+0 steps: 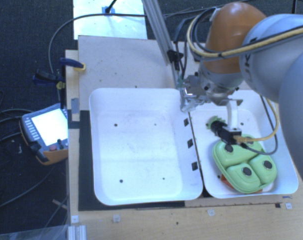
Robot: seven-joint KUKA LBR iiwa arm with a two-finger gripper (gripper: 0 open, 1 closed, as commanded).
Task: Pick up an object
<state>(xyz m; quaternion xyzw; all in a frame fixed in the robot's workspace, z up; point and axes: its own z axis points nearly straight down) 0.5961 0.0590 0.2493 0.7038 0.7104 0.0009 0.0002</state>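
Arm: smooth, rounded grey casing. Orange band: glossy, domed. Cables: yellow and black, looped beside the band.

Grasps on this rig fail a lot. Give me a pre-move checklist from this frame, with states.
1. Target present: a green lobed object lies in the right bin. ok.
2. Gripper above target: the gripper sits over that bin's inner rim at the far end, off to the side of the green lobed object. not ok.
3. Gripper ready to close on something: cannot tell.
4. Target lies alone: an orange thing peeks out from under its near edge. not ok.
5. Approach free of clutter: a small green piece lies just beyond the target's far side, and whether the two touch is unclear. cannot tell.
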